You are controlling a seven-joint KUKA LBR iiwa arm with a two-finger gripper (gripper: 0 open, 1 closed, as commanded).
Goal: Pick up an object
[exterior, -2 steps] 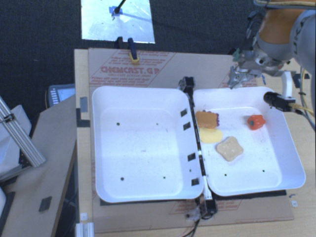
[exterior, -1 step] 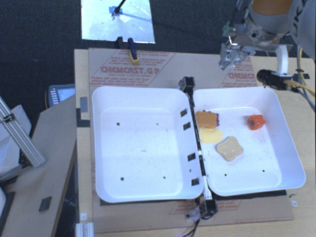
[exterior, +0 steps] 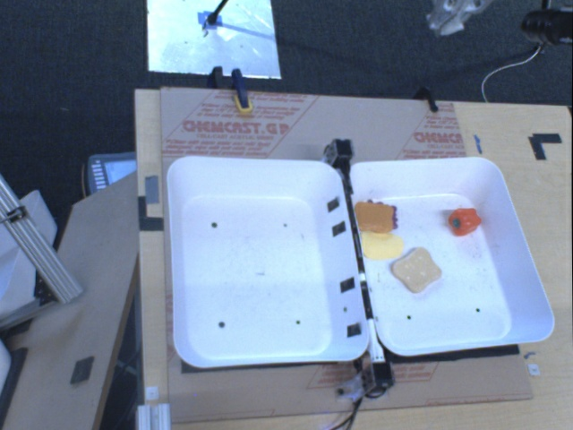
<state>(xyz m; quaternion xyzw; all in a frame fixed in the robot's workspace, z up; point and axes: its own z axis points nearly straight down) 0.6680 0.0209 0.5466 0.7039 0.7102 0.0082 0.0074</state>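
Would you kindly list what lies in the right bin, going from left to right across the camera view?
Orange-brown waffle-like piece → yellow slice → toast slice → red-orange pepper-like toy.

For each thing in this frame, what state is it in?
Tool: raised above the bench's far edge, away from both bins.
Toast slice: lying flat in the right bin.
Yellow piece: flat, beside the toast.
Orange block: at the divider.
Red pepper: lying apart.

Right bin [exterior: 515, 280] contains four items: orange-brown block [exterior: 375, 216] near the divider, yellow disc [exterior: 382, 246] just below it, tan toast slice [exterior: 416, 270] lying flat, red pepper [exterior: 463, 221] well apart.
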